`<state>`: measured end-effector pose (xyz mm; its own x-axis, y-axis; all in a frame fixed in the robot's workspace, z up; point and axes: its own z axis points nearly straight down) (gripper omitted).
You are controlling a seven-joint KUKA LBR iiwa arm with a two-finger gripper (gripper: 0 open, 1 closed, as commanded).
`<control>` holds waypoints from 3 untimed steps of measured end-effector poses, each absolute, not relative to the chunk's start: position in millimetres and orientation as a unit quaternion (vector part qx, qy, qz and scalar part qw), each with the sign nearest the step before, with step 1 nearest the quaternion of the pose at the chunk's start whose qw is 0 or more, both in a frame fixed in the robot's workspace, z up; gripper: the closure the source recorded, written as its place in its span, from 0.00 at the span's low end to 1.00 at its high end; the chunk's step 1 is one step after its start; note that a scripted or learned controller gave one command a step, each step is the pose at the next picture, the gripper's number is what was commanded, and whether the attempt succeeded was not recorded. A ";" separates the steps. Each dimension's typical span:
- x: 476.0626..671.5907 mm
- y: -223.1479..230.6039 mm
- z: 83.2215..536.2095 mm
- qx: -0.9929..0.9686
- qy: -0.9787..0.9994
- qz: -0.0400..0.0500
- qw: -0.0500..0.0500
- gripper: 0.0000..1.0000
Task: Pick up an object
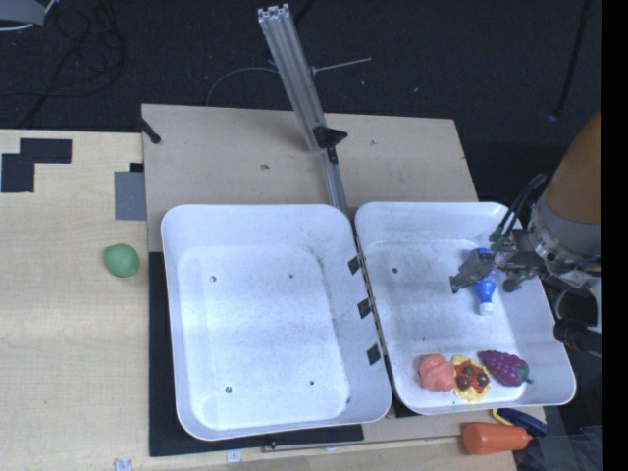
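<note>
The grey arm reaches in from the right, its hand [478,275] low over the right white bin [432,226], fingers clamped on a small blue-and-white bottle-like object [484,292] near the bin's right side.

One fixed camera looks down aslant on both bins [265,219].

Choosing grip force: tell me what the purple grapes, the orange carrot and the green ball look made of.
Purple grapes: probably moulded plastic, with a bumpy cluster and a slight sheen. Orange carrot: likely smooth plastic or rubber, uniform in colour with a soft highlight. Green ball: matte, no glare, perhaps foam or rubber; too small to settle.
</note>
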<state>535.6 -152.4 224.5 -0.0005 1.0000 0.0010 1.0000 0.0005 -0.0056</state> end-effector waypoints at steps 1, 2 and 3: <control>539.3 -147.6 180.0 -0.707 -0.707 0.001 0.002 0.00; 535.0 -144.6 117.4 -0.707 -0.707 0.002 0.003 0.00; 536.0 -146.1 130.3 -0.708 -0.706 0.000 0.000 1.00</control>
